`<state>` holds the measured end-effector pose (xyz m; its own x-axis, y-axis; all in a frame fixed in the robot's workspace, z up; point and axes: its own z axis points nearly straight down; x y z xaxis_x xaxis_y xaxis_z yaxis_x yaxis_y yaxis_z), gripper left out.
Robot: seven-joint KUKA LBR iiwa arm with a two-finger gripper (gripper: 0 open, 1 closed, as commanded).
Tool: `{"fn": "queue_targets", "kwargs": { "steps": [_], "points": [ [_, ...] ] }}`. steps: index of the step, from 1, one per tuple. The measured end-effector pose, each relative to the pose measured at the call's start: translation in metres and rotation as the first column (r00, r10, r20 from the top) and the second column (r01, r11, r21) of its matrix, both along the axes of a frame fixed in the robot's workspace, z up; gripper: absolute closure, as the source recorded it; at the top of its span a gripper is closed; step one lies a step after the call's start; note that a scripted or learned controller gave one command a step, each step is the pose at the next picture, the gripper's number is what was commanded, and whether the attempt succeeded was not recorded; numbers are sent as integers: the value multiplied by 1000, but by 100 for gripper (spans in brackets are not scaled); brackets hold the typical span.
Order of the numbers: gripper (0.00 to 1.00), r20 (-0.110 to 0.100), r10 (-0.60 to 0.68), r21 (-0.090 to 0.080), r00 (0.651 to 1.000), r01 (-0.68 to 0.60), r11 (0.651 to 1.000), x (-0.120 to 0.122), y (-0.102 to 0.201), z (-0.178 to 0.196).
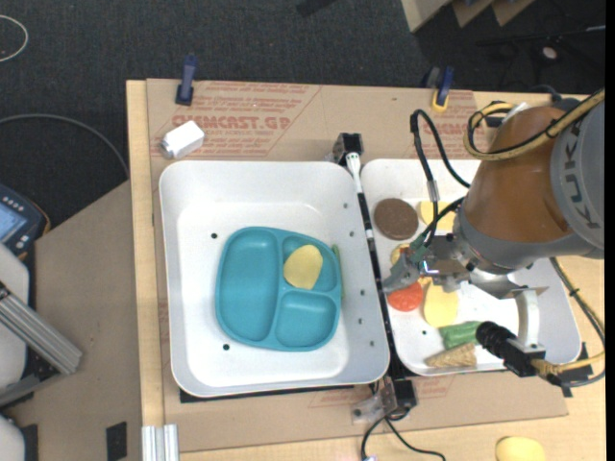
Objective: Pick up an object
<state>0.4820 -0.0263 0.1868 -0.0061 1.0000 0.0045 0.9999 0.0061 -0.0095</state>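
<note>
My gripper [411, 265] hangs low over the left part of the right bin [567, 325], under the grey and orange arm. Directly below and touching or nearly touching it lies a red piece [405, 298]. Beside that rest a pale yellow slice [442, 306], a green piece [459, 333] and a tan wedge [454, 356]. A brown round disc [394, 218] and a small yellow piece [426, 209] lie farther back. The arm hides the rest of this bin.
The left bin [183, 257] holds a teal divided plate [252, 286] with a yellow piece [304, 266] in its upper right compartment. A small white block [183, 140] sits on the bench behind it. Blue clamps [185, 83] stand at the back edge.
</note>
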Motion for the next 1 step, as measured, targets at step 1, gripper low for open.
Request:
{"fn": "queue_targets", "kwargs": {
  "steps": [1],
  "points": [
    [100, 11, -7, -4, 1000, 7, 1000, 3, -5, 13]
  ]
}}
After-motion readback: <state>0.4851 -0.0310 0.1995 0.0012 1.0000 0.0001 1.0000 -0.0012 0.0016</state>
